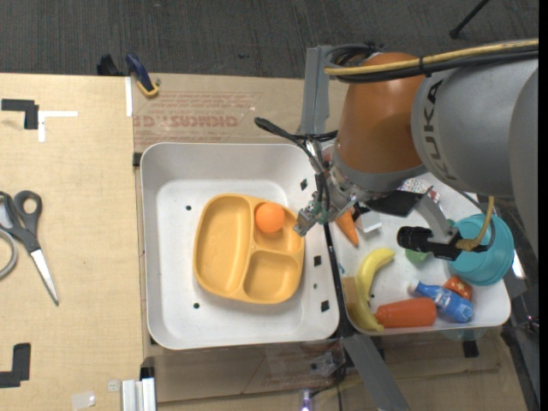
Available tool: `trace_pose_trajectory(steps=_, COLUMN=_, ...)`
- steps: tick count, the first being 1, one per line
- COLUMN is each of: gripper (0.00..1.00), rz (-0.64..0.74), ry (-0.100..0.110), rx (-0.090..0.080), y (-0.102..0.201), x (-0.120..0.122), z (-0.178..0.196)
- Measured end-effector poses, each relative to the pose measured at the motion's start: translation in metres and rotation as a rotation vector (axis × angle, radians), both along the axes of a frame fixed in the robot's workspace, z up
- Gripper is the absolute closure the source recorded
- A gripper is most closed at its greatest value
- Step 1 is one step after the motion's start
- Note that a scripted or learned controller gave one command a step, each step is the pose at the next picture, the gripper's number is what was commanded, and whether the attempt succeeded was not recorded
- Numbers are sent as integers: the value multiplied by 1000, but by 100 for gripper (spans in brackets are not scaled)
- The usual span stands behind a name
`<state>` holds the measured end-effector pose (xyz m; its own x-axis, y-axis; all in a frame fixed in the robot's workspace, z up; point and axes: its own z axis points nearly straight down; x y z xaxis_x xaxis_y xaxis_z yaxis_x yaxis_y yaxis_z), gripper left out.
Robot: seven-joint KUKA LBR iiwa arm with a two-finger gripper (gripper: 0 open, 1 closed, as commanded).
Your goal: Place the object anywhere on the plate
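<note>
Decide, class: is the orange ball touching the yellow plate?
Touching. The camera view shows the orange ball resting inside the yellow plate's small upper compartment, against its rim.

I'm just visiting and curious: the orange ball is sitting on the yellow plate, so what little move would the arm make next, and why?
Probably lift the end effector up and away toward the right. The orange ball already rests in a compartment of the plate, apart from the end effector at the plate's right rim, so nothing seems left to place.
</note>
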<state>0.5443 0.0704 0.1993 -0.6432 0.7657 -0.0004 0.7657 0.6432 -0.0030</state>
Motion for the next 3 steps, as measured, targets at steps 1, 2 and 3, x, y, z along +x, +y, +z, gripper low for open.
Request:
trace_pose_trajectory(steps=1, gripper=100, rz=35, ry=0, rx=1, y=41, x=-6, z=-55)
trace_pose_trajectory(steps=2, gripper=100, rz=-438, ry=-1, rx=-1, y=66, x=-42, z=42)
trace_pose_trajectory(steps=3, gripper=0, rz=-438, ry=-1, rx=-2, y=66, x=-42, z=42)
